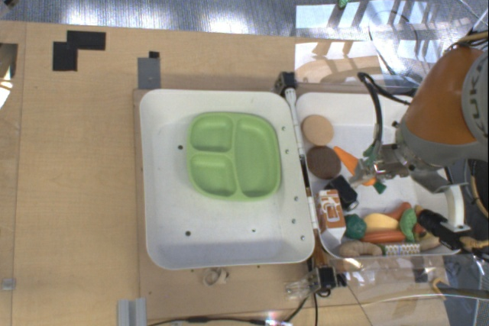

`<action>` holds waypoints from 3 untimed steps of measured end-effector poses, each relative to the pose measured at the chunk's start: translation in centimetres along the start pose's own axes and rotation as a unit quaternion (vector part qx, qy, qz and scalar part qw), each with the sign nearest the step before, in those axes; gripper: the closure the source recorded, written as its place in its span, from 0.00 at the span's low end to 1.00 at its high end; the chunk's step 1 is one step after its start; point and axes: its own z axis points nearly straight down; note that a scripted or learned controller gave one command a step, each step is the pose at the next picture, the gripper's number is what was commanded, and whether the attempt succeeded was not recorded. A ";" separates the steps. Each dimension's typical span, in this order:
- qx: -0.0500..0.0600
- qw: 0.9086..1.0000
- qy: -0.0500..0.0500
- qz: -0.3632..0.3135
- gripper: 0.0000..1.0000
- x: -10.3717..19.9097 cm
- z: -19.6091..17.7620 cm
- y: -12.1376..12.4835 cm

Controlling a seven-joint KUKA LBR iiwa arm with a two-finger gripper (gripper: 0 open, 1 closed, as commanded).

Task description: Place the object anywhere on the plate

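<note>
Orange carrot-shaped plastic toy (347, 159) is seen lying in the right white bin (348, 112), pointed end toward the far left, wide end reaching under the gripper (372, 168). The gripper is lowered right at that wide end; contact is suggested, but whether it is closed on the toy cannot be told from this angle.

Just left of the carrot a dark brown round disc (323, 162) is noted, and beyond it a tan round disc (317, 128). Nearer the camera, a small black block (344, 192) and a red-and-white printed carton (330, 210) are found beside the bin's left wall. Along the near wall a cluster of toy food is packed together: a green leafy piece (355, 227), a yellow lump (382, 222), a red sausage shape (384, 237).

Light green three-compartment plastic plate (233, 155) is set in the middle of the left white bin (164, 240), well apart from the carrot. The grey arm with orange band (447, 107) is seen entering from the right.
</note>
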 end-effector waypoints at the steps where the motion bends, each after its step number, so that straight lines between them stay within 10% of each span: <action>1: -0.001 0.995 0.001 -0.097 1.00 6.0 0.0 5.3; 3: -0.002 0.999 0.002 -0.047 1.00 17.3 -6.4 11.3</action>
